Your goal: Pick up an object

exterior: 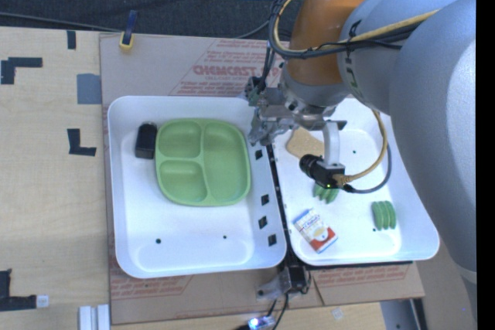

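Gripper [267, 120] sits low over the inner edge of the right bin [410, 239], close to the divide between the two bins, with the grey arm [418, 50] and its orange band [321, 19] above it. How it stands, and whether it has hold of anything, I cannot tell: the metal parts there are small and crowded together.

Two white bins lie side by side on a cardboard sheet [178, 62]. The left bin [128, 189] holds two things: one green plate [203, 162] with three compartments, lying flat, and one black block [145, 141] touching the plate's left edge.

The right bin holds four loose things that can be counted. One tan slice [303, 143], like bread, lies just right of the gripper. One green piece [326, 192] lies below it, partly covered by a black part with a small green light on the arm's cable. One ridged green piece [383, 215] lies apart, toward the bin's right side. One small box [315, 230], white with red and blue print, lies near the bin's front edge.

One yellow and blue clip [128, 33] stands at the cardboard's far left corner.
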{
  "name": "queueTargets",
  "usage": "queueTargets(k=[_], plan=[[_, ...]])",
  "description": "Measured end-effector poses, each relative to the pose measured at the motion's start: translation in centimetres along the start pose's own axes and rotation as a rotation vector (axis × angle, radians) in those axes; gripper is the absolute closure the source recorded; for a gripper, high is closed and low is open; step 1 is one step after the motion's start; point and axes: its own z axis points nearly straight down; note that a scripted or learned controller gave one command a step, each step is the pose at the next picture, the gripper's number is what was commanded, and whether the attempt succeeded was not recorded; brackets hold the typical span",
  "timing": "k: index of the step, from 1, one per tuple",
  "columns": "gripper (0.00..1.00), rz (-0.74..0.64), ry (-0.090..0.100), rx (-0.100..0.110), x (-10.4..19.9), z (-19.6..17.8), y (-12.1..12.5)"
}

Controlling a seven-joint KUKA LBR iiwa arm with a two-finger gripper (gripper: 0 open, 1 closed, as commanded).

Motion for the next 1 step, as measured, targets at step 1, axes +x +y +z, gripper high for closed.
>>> queueTargets(k=[1], plan=[[1.0,0.0,0.001,-0.002,5.42,-1.41,0.19]])
